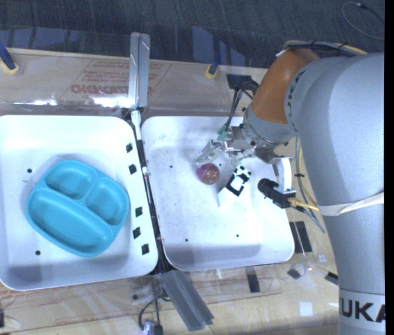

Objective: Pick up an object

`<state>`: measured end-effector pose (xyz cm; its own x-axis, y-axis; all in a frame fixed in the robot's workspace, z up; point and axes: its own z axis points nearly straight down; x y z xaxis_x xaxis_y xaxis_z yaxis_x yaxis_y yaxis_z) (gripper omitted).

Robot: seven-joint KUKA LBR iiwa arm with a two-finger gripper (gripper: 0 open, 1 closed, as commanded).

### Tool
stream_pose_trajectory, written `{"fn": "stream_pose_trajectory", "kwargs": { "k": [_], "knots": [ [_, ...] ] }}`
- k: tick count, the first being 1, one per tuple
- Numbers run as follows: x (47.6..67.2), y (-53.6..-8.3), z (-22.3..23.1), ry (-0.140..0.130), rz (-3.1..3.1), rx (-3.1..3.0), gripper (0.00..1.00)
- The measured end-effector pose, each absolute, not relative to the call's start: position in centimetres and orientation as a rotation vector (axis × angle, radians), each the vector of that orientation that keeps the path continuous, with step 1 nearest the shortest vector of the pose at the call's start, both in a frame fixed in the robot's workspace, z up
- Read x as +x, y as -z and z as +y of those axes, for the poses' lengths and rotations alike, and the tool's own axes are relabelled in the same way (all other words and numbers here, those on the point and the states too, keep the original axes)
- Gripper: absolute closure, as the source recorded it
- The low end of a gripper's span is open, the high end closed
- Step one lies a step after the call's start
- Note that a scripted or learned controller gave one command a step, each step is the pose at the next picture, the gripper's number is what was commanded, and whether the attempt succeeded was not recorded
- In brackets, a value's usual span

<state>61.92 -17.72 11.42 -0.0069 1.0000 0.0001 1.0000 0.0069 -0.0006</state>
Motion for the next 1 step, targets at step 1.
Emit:
{"fn": "stream_pose_trajectory", "kwargs": {
  "k": [1],
  "knots": [
    [56.39,-9.13,-20.33,-0.003,-2.227,-2.211,0.00]
  ]
}}
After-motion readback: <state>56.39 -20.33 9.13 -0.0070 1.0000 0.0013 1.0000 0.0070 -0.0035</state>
